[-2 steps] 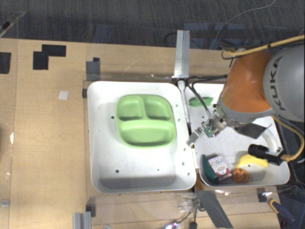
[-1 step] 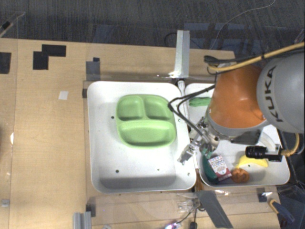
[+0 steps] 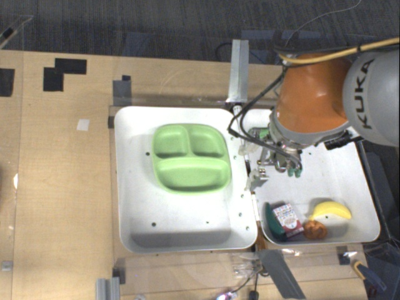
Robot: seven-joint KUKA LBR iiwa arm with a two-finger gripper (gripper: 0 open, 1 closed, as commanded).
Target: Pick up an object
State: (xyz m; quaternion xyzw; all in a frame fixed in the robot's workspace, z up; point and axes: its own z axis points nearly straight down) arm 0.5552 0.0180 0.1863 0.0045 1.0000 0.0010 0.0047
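Arm: I see the grey arm (image 3: 369, 99) with its orange band reaching in from the right, its wrist hanging over the upper left part of the right bin (image 3: 365, 186).
Left bin: the left bin (image 3: 134, 167) carries a green divided plate (image 3: 189, 157), lying flat near its middle, well apart from the arm.
Objects to pick: along the near edge of the right bin sit a yellow banana (image 3: 332, 211), a small printed box (image 3: 287, 216) leaning on something dark green, and a reddish-brown piece (image 3: 315, 230) between box and banana.
Progress: by my reading the pick is not yet made; all three things lie in the bin and nothing hangs under the wrist. Choosing one, descending and closing are left.
Gripper: the gripper (image 3: 279, 165) sits below the orange band, above bare bin floor near the wall between the bins, apart from every object. I see nothing between its tips. The metal and cables there are too cluttered, so I cannot tell whether it is spread or pressed together.
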